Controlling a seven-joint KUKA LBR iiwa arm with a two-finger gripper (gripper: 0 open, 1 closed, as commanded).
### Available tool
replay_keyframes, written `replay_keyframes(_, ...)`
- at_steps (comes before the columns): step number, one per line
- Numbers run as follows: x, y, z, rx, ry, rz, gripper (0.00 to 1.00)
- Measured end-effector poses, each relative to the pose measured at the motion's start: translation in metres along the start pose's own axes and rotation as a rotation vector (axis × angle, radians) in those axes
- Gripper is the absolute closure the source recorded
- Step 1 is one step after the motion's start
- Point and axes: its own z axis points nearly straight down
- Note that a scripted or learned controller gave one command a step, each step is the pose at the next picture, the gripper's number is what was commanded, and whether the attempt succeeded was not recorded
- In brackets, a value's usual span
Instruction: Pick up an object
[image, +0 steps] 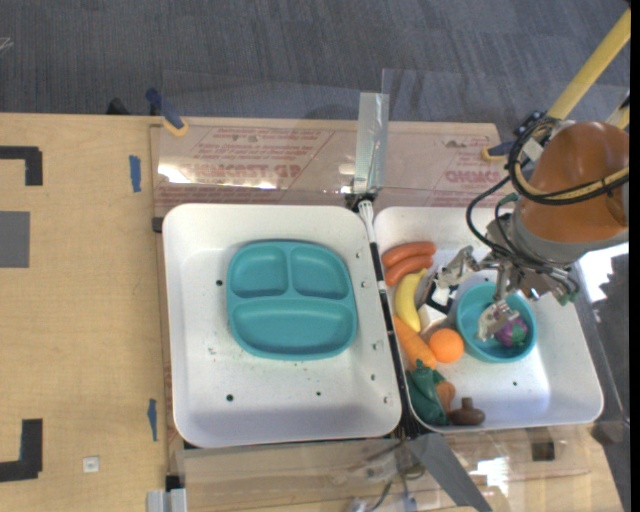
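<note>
- The gripper (503, 312) is hanging over the small teal bowl (494, 322) in the right bin (570, 390), reaching down into it, presumably because the program is aiming at what lies inside.
- A purple object (513, 333) is sitting in that bowl, just beside the fingertips; it looks like the likely target, though nothing is visibly clamped.
- How the claw is set, wide or narrow, I cannot tell; the metal parts are blurring into the bowl's contents.
- Left of the bowl, toys are crowding along the bin's wall: a red sausage (408, 258), a banana (406, 298), an orange ball (447, 346), and below them a green piece (428, 392).
- Further left of the bowl, the teal divided plate (292, 300) is lying flat in the left bin (190, 330), well apart from the gripper.
- The bowl's walls are likely hemming the fingers in, which could make the grasp awkward.
</note>
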Motion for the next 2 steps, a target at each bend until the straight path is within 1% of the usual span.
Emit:
replay_keyframes(1,0.015,0.019,0.010,0.024,-0.042,0.184,0.00)
replay_keyframes(2,0.026,0.028,0.010,0.023,-0.047,0.309,0.00)
